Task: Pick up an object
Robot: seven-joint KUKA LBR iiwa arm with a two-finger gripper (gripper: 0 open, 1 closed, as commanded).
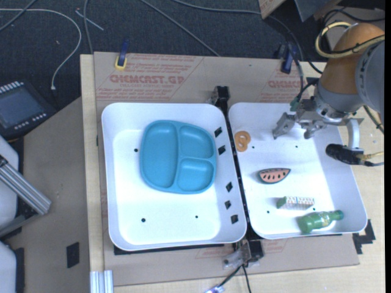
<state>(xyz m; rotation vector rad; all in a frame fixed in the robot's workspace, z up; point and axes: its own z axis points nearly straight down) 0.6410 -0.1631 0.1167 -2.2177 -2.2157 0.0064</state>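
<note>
Hovering over the far part of the right bin (342, 182), the claw (299, 126) hangs with its fingers spread wide and nothing between them, apparently poised to descend on a target. Nearest it, toward the bins' shared wall, lies a small orange pretzel (242, 140), flat and looped. Nearer the camera rest a watermelon slice (273, 175), a thin wedge with a red face and green rind; then a pale, ribbed cylinder (296, 202); then a green bottle (319, 220) on its side, glossy and rounded, so likely to roll. Well apart in the left bin (122, 182) sits a blue plate (178, 157), smooth moulded plastic with three compartments.
</note>
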